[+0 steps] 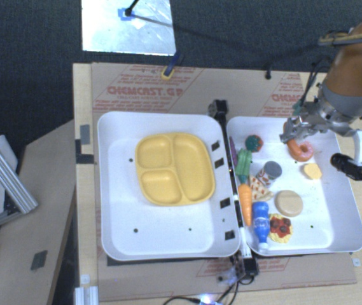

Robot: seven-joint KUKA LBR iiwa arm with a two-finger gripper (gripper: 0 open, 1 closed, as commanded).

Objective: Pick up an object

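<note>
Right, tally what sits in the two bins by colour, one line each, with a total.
Yellow: 2, divided plate, small yellow block
Orange: 2, carrot, doughnut
Green: 1, green packet
Blue: 1, bottle
Grey: 1, can
Tan: 1, round disc
Mixed colours: 3
Total: 11

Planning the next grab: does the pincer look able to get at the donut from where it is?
Probably yes. The pincer hangs right over the donut at the right bin's far side; the yellow block lies apart, leaving the way free.
</note>
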